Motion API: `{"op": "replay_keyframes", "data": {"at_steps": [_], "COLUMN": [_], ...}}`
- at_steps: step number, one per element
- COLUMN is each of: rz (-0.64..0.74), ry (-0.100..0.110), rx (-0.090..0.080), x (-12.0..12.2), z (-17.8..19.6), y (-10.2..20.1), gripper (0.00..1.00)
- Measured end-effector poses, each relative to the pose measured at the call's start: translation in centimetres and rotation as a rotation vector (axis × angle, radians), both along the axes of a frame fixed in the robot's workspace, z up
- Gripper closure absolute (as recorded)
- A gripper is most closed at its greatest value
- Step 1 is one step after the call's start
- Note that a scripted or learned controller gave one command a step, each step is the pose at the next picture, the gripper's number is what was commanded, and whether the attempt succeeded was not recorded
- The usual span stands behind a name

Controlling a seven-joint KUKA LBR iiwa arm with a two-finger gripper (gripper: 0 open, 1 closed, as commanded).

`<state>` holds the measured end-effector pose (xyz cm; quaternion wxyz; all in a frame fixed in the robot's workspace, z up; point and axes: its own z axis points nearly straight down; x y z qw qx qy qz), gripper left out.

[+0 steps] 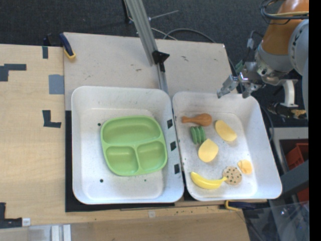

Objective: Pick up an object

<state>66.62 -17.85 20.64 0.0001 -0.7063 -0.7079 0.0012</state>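
- Over the right bin's (266, 149) far right corner: gripper (234, 88) hangs above the rim, arm (281, 39) reaching in from the right w/ its orange band up top. Fingers' state: cannot tell from this angle; nothing visible between them.
- Right bin holds toy food, all lying flat on the floor, none touching the gripper.
- Drumstick (197, 119), brown, lies nearest the far wall, left of ctr, well apart from the gripper.
- Green veg (197, 134) sits just below the drumstick, close to it.
- Two yellow pieces: oval one (225, 131) right of the drumstick; a 2nd (208, 150) below & left of it, just beside the green veg.
- Banana (206, 181) curves along the near wall; cookie (231, 175) touches its right end.
- Small orange piece (245, 166) lies just right of the cookie, near the bin's right side.
- Left bin (80, 134) carries a green tray (134, 145) w/ three compartments, set roughly mid-bin, slightly tilted relative to the walls.
- Metal pole (143, 29) slants down from the top edge to the seam between the bins, w/ a black clamp partway along.
- Bench (110, 59) behind the bins is pale board; a blue-yellow clamp (67, 46) grips its far left corner. Wood surface (25, 134) w/ dark tape marks lies to the left.
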Motion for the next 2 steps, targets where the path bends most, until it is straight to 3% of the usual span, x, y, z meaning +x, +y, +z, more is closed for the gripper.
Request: {"op": "replay_keyframes", "data": {"at_steps": [2], "rz": [0.001], "ry": [0.004], "rx": [0.001], "x": [0.4], "z": [-9.1], "y": [0.4], "gripper": [0.0]}}
